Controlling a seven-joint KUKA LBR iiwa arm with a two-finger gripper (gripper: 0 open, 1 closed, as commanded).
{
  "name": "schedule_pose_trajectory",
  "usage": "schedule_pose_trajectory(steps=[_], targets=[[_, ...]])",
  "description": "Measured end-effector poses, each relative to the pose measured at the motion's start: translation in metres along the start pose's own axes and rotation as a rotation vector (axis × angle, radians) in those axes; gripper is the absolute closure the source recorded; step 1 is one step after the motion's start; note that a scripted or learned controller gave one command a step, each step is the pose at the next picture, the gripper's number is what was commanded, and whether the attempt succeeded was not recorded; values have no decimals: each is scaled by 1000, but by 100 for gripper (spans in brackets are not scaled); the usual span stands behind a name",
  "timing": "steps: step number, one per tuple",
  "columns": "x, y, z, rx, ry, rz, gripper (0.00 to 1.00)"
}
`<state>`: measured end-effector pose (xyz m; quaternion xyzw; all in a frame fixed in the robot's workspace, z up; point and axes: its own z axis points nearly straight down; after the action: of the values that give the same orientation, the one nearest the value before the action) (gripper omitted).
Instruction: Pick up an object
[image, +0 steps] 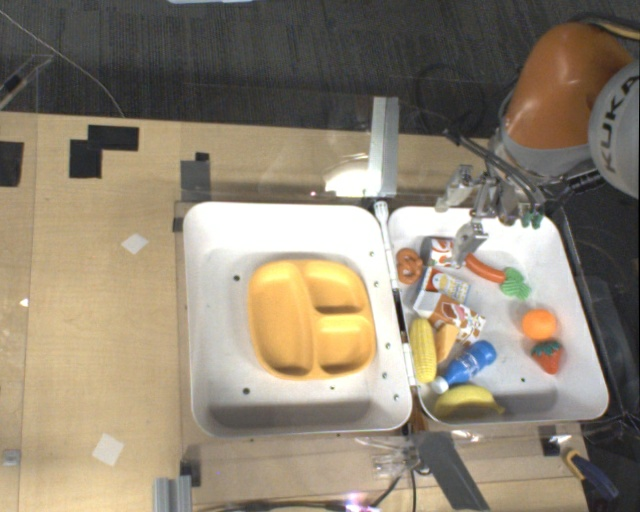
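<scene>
I see the grey arm with its orange band (560, 85) reaching in over the far edge of the right shallow white bin (575, 300), and the two-finger gripper (470, 240) hangs low just above the far end of the orange toy carrot with a green top (492, 272). I cannot tell how the tool itself is set, and nothing shows as gripped. Taking that carrot as my landmark: a brown pretzel (408, 264) lies beyond it toward the left bin, a small printed carton (441, 287) sits just beside it, and an orange fruit (538, 324) and a red strawberry (547, 355) lie nearer the camera. The left white bin (215, 300) holds a yellow divided plastic tray (310, 315).
</scene>
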<state>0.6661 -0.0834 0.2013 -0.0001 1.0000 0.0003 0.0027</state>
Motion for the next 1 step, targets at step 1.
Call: schedule_pose_trajectory(steps=[1], targets=[[-1, -16, 95, 2, 11, 417, 0]])
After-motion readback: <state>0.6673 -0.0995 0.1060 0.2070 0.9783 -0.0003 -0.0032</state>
